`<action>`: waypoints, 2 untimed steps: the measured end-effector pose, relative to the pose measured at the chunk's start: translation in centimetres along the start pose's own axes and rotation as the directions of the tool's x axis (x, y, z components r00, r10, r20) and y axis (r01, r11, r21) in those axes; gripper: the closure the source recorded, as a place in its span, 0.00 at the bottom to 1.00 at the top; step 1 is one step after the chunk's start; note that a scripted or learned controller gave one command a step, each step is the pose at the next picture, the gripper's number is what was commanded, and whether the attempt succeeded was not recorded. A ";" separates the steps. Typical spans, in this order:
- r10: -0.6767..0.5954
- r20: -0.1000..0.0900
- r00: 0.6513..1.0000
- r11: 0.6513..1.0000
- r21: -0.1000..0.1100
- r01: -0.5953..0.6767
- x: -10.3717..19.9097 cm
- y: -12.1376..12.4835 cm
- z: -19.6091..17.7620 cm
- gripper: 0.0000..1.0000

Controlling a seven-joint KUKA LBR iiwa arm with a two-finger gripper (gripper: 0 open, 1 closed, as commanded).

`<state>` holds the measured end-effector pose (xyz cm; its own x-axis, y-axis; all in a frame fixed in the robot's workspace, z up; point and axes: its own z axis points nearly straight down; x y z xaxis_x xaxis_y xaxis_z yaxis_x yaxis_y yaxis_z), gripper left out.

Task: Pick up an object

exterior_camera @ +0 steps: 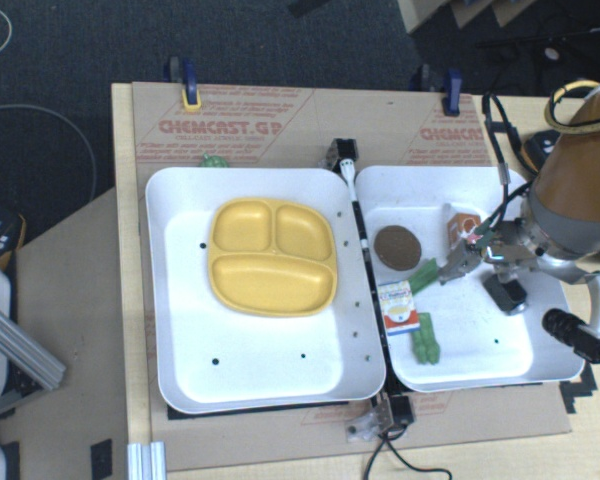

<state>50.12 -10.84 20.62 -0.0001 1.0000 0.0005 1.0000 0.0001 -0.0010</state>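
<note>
Our likeliest target is the slim green piece point(424, 273) lying in the middle of the right bin point(480, 368), just beside the gripper point(450, 268). We judge it a light, stiff plastic toy, smooth enough to slide, so we would close across its narrow width near the middle rather than at an end. Whether it sits between the fingers or merely next to them we cannot tell, nor can we tell how far the jaws stand apart; the tip is too small and dark against the bin.

Touching or nearly touching its far-left end is a brown round disc point(397, 247), flat and low, probably hard to pinch from above. Just near of the green piece lies a small white carton point(399, 305) with red at its near end, boxy and light, likely to crush a little under a firm squeeze. Nearer still is a second green toy point(426, 340), knobbly and short. At the bin's far side a small orange-and-white packet point(463, 227) lies close to the arm point(565, 193).

The left bin point(180, 298) holds a yellow divided plate point(273, 256), well apart from the gripper.
</note>
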 end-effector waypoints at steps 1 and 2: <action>0.000 0.001 1.000 1.000 -0.003 0.000 0.0 0.1 -1.1 1.00; -0.004 -0.001 1.000 1.000 -0.004 0.004 4.0 -2.2 -4.0 1.00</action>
<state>47.92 -6.85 24.64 -0.0046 1.0000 0.0011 1.0000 0.0046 0.0032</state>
